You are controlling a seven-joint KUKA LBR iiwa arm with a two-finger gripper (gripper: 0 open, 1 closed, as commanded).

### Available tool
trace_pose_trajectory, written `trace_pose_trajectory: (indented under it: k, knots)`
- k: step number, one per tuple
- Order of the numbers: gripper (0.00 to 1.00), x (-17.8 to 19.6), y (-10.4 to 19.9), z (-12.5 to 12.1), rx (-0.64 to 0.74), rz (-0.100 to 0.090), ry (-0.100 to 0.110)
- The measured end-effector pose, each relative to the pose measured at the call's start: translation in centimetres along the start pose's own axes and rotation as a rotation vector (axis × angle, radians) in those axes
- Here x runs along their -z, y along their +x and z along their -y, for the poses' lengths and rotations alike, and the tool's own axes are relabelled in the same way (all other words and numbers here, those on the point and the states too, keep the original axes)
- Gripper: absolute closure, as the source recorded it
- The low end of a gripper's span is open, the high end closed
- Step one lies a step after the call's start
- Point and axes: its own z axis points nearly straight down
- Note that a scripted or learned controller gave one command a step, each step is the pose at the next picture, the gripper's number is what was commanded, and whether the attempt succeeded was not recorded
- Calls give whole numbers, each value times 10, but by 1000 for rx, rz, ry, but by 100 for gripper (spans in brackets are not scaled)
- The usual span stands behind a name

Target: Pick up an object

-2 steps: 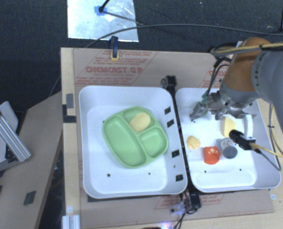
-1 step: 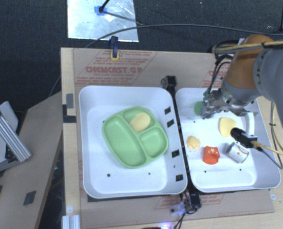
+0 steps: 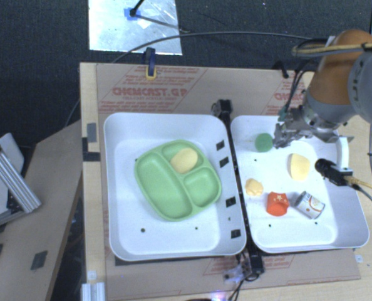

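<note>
The gripper (image 3: 285, 137) hangs over the back of the right bin (image 3: 346, 227), just beside a small round green ball (image 3: 263, 142) that lies near the bin's back-left corner; whether the two touch cannot be told, and the gripper's metal tip is too small and cluttered to judge its state, nor is anything seen in its hold. The grey arm (image 3: 352, 80), with its glossy orange band, crosses the bin's back-right corner and hides part of the rim there. In front of the gripper lies a pale yellow wedge-like piece (image 3: 299, 166), and nearer the front sit a small yellowish lump (image 3: 253, 187), a red-orange toy-like object (image 3: 277, 203) and a small tin can (image 3: 309, 205) lying tilted on its side, all apart from one another. A black cylindrical fitting (image 3: 329, 170) on a cable overhangs the right rim. The left bin (image 3: 129, 231) of smooth white plastic holds a green divided plate (image 3: 167, 190), with a rounded yellow piece (image 3: 185, 160) in its back compartment. Both bins rest on brown printed cardboard (image 3: 148, 89).
</note>
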Motion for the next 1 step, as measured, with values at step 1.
trace_pose_trajectory:
  k: [1]
  knots:
    - [100, 54, 0, -2, 5, 0, -1]
